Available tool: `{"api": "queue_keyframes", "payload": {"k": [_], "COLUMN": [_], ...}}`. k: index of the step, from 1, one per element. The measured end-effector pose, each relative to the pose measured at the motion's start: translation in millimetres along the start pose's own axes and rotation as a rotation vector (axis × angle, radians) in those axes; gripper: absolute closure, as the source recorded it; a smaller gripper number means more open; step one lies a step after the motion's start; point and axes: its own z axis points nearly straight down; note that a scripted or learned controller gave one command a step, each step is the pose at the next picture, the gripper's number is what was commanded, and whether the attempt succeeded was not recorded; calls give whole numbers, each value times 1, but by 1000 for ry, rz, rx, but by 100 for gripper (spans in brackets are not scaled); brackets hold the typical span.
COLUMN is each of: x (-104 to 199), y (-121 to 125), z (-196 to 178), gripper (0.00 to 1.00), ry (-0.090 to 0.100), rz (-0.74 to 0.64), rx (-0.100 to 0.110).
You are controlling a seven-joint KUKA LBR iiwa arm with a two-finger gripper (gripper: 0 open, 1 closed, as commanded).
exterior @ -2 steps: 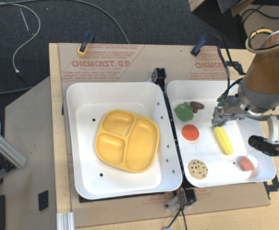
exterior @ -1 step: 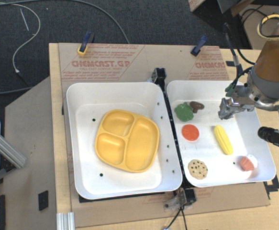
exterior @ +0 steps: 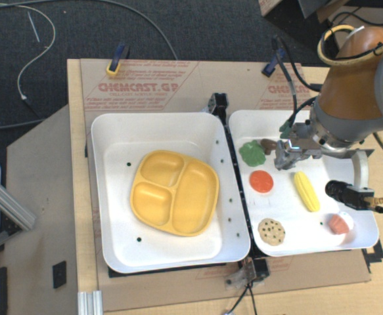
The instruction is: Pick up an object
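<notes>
A yellow plate (exterior: pixel 175 192) lies in the left bin (exterior: pixel 112 143). A blue clamp (exterior: pixel 117 58) sits on the cardboard's (exterior: pixel 191 71) far edge.

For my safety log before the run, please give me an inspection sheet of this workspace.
Surface: cardboard sheet bears left bin and right bin, side by side.
Job's things: right bin holds green piece, red disc, yellow corn, cookie, pink piece.
Clutter: yellow divided plate in left bin.
Grippers: gripper above right bin, beside green piece.
Cables: grey cable on floor.
Surroundings: dark floor; blue clamp at sheet's far edge.
</notes>
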Motion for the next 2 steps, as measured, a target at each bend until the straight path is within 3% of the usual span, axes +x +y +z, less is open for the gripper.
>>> {"api": "queue_keyframes", "payload": {"k": [2], "x": [113], "y": [-20], "z": [-4], "gripper": [100], "ry": [0], "rz": [-2], "rx": [1]}}
